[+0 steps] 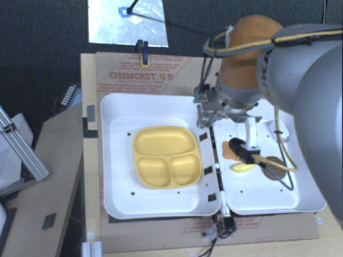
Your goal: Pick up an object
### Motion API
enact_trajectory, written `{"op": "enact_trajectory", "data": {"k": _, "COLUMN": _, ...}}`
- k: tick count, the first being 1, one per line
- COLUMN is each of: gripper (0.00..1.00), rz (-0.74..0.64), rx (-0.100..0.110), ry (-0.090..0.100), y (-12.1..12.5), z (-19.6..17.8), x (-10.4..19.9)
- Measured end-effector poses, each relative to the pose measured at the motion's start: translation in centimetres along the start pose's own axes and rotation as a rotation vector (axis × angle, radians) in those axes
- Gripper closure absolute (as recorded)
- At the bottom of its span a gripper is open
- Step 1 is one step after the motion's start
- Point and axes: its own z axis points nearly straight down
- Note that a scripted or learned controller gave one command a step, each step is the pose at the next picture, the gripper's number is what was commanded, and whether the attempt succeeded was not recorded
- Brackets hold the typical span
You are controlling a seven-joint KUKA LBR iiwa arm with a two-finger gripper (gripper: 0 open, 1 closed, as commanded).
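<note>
Nothing is lifted yet: the claw (206, 116) hangs over the seam between the bins, its opening impossible to judge, while the yellow tray (166, 157) lies mid left bin and the small items (244, 155) sit in the right bin's centre.

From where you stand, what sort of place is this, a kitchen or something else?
Probably a robot test bench in a lab, not a kitchen: a grey arm reaches over two white bins, one holding a yellow divided tray, the other small toy-like items.
</note>
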Motion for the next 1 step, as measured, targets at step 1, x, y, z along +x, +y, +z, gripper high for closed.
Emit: {"op": "enact_trajectory", "data": {"k": 1, "gripper": 1.0, "rz": 0.001, "rx": -0.001, "ry": 0.0, "y": 3.17, "z": 0.87, "x": 4.59}}
